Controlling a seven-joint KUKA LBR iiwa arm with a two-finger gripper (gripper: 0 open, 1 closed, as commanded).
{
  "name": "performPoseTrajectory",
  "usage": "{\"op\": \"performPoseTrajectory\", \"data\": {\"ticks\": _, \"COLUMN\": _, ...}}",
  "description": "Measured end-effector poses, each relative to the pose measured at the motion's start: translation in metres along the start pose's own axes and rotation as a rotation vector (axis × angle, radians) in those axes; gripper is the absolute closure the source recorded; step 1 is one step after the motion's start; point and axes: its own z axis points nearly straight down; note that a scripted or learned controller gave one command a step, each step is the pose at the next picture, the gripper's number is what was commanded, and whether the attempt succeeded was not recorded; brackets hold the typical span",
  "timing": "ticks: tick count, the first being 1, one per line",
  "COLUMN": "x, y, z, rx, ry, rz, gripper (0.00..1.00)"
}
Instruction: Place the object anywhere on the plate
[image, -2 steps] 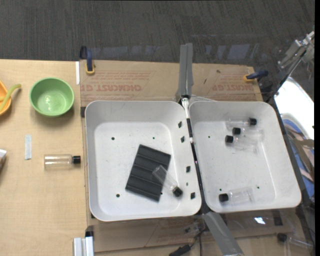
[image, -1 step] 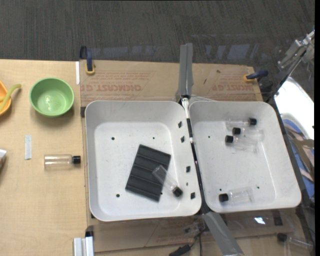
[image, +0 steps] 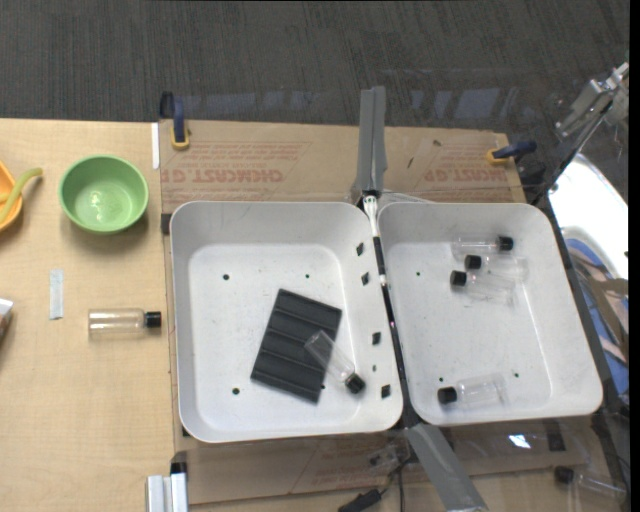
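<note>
A black ridged plate (image: 294, 344) lies flat in the left bin (image: 200, 300), tilted a little. A clear vial (image: 322, 349) with a black cap (image: 353, 382) lies on its side across the plate's lower right corner. Its clear body rests over the plate and its cap sits on the bin floor just off the edge. Several more clear vials with black caps lie in the right bin (image: 560, 330): a cluster near the back (image: 485, 262) and one near the front (image: 470, 392).
On the wooden bench to the left stand a green bowl (image: 104, 195), a loose clear vial (image: 120, 320) and a small white strip (image: 56, 295). An orange item (image: 5, 200) sits at the left edge. A grey divider post (image: 371, 140) rises between the bins at the back.
</note>
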Motion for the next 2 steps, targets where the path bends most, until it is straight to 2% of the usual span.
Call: {"op": "performPoseTrajectory", "data": {"ticks": 2, "x": 0.0000, "y": 0.0000, "z": 0.0000, "rx": 0.000, "ry": 0.000, "rz": 0.000, "gripper": 0.00}}
